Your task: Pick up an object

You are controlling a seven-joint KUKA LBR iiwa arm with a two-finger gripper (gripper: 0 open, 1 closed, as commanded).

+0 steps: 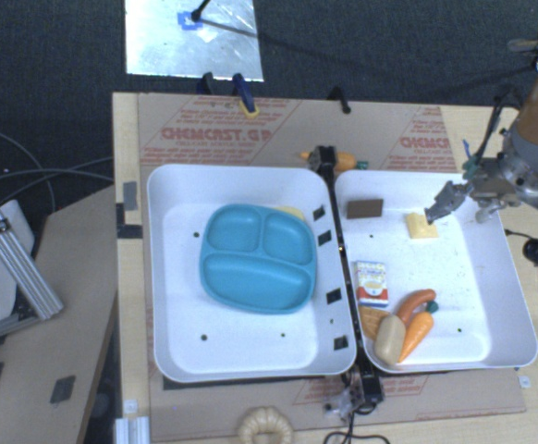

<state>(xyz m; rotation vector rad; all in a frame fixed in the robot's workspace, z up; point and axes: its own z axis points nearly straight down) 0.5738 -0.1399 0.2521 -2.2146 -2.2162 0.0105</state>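
My gripper point(461, 207) hangs over the far right part of the right bin point(500, 285), its two fingers point(440, 203) spread apart with nothing between them. Just left of and below the fingertips lies a pale yellow block point(421, 227). A brown block point(364, 208) lies near the bin's far left corner. Toward the front are a small red and white carton point(372, 283), a red sausage-like piece point(416, 302), an orange carrot point(416, 332) and a beige potato-like piece point(389, 339).
The left bin point(177, 248) holds a blue divided plate point(258, 256) with a pale yellow item point(292, 213) peeking from behind it. A black divider point(336, 248) runs between the bins. A beige ring point(266, 425) lies at the bench's front edge.
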